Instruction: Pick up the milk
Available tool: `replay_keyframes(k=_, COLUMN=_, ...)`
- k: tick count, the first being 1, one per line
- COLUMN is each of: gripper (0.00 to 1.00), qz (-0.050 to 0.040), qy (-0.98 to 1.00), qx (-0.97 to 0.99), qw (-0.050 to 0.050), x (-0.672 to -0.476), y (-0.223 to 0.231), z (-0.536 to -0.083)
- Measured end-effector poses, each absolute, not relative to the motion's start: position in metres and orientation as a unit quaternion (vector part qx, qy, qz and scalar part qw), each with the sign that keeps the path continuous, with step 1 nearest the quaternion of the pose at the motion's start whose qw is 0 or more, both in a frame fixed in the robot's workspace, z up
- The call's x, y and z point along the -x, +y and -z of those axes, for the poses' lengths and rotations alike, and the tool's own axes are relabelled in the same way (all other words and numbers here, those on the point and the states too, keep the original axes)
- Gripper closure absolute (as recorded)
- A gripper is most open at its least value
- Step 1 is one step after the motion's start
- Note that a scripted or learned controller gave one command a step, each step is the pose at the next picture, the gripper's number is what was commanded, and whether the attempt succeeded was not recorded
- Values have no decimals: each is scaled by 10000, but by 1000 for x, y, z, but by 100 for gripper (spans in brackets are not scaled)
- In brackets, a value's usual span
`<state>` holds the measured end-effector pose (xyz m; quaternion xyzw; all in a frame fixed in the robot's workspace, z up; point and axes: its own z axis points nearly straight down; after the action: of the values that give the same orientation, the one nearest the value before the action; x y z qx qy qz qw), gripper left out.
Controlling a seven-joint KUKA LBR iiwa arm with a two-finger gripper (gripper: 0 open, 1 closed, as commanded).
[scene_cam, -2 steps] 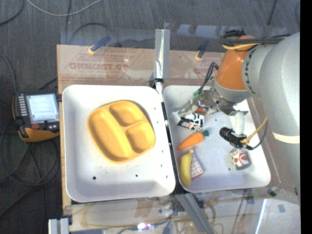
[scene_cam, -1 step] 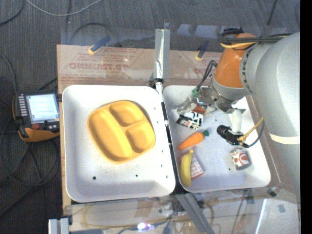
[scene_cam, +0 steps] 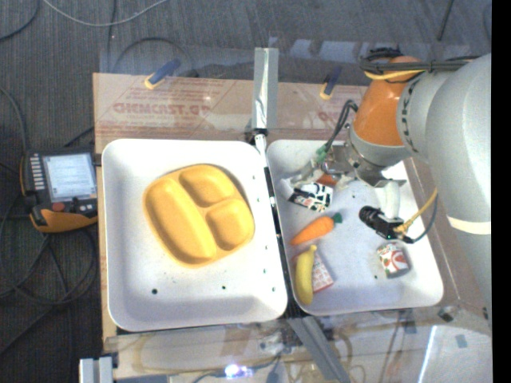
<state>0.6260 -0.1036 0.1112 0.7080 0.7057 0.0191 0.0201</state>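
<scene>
A small white and red carton [scene_cam: 393, 259], which looks like the milk, lies near the front right of the right bin [scene_cam: 423, 294]. My gripper [scene_cam: 321, 175] hangs over the back left part of that bin, well away from the carton. It is just above a black and white packet [scene_cam: 310, 197]. Nothing shows as held.
In the right bin lie a carrot [scene_cam: 313, 230], a banana [scene_cam: 304, 275] and a flat red and white pack [scene_cam: 322, 275] beside the banana. The left bin [scene_cam: 128, 294] holds a yellow divided plate [scene_cam: 200, 212]. A handheld pendant [scene_cam: 60, 183] sits left of the bench.
</scene>
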Motion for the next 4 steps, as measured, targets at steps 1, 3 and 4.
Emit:
replay_keyframes(k=1, gripper=0, qz=-166, qy=7817, qx=-6228, qw=277, x=-623, y=-100, z=-112)
replay_keyframes(k=3, gripper=0, qz=-157, qy=8046, qx=-5929, qw=298, x=-612, y=-99, z=-113)
replay_keyframes(k=4, gripper=0, qz=-156, qy=7843, qx=-6198, qw=209, x=-614, y=-101, z=-112)
